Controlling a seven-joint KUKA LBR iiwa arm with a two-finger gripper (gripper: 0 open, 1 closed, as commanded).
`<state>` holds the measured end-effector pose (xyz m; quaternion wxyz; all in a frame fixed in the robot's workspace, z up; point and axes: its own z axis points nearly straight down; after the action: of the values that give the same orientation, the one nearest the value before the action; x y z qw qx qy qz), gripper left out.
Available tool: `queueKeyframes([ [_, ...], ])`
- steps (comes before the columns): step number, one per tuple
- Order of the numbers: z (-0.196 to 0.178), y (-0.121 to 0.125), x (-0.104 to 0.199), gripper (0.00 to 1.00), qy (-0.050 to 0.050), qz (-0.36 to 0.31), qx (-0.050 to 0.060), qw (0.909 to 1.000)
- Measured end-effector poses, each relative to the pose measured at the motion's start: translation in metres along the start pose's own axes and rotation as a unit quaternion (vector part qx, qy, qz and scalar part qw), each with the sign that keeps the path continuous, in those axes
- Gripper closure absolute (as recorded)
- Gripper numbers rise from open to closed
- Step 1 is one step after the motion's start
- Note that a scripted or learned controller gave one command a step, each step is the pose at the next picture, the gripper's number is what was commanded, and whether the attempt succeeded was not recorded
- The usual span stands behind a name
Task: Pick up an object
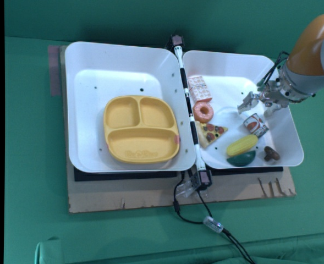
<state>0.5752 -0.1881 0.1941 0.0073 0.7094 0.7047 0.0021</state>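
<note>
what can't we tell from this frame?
- Arm: cut off by the right edge of the camera view; only the wrist end shows.
- Small can: label too small to read.
- Brown item at the right bin's near corner: too small to identify.
- Green item: partly covered by the corn lying against it, so its full shape is hidden.
- Wafer packet: print too blurred to read.

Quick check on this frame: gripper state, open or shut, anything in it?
Gripper: open, nothing between its fingers, above the small can in the right bin.
</note>
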Motion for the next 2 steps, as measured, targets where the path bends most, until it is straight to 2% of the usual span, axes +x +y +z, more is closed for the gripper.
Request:
queueKeyframes([
  [1, -0.0156, 0.0021, -0.0039, 1.0, -0.003, 0.003, -0.006, 1.0],
  [2, -0.0155, 0.002, -0.0038, 0.0, -0.003, 0.003, -0.006, 1.0],
])
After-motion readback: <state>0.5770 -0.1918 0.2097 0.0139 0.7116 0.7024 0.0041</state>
